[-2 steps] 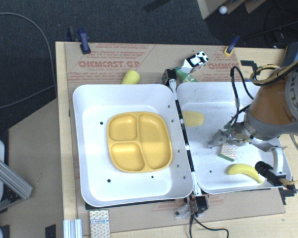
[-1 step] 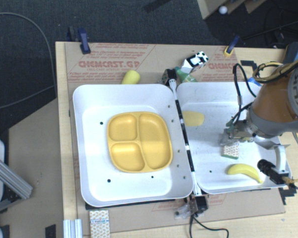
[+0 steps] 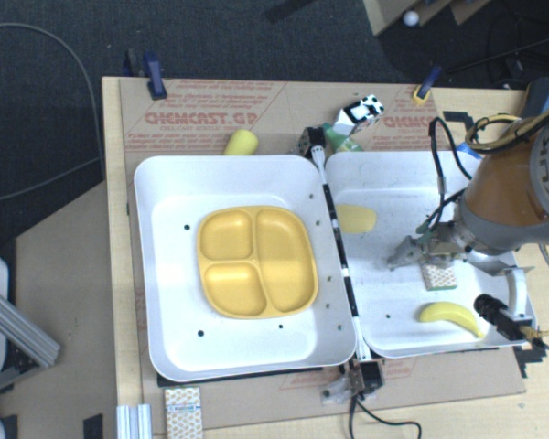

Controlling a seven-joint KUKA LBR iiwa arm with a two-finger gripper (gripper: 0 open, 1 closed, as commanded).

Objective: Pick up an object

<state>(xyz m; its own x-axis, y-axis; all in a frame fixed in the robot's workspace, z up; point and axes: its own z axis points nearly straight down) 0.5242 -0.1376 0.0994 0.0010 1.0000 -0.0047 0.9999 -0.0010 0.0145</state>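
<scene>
Grey metal fingers of the gripper stand low in the right bin, spread apart with nothing between them — one finger reaches left toward the bin's middle, the other lies over a small patterned card on the bin floor. Just below and to the right lies a yellow banana, near the bin's front rim and apart from the fingers. A pale yellow round piece rests against the bin's left wall. Beyond the divider, the left bin holds a yellow sectioned plate at its centre. Behind the bins, on the bench board, sits a small yellow object — and a black-and-white spotted toy further right.
</scene>
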